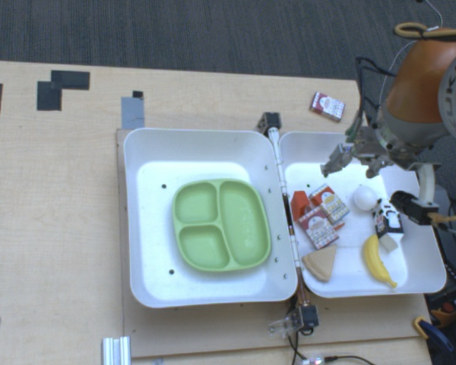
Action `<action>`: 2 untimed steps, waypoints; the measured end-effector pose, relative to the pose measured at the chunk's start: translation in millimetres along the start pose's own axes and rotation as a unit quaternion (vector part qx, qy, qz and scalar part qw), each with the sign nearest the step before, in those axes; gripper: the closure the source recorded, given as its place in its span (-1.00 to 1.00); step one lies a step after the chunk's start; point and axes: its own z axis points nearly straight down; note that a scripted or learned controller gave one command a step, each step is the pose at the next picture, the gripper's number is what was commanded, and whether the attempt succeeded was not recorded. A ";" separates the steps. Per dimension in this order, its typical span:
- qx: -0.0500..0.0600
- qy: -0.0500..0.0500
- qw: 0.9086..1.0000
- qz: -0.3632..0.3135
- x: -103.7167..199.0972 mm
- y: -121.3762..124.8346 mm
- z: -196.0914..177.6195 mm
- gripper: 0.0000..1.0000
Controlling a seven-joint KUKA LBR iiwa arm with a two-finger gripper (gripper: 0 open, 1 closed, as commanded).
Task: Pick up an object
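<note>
Hovering over the right bin (433, 280), the pincer (355, 160) has its fingers spread apart and holds nothing, so the pick is not yet done. Just below it lie the white ball (363, 198) and the red cartons (319, 217); the bin's far rim is close behind it.

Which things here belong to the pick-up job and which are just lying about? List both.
For the job: pincer above the right bin; in that bin, banana, white ball, two red-and-white packets, tan wedge.

Lying about: green divided plate in the left bin; small red box on the bench.
</note>
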 end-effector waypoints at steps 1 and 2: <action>-0.003 0.000 1.000 0.001 -33.6 -72.7 101.2 -1.00; -0.005 0.001 1.000 0.000 -31.6 -70.6 90.0 1.00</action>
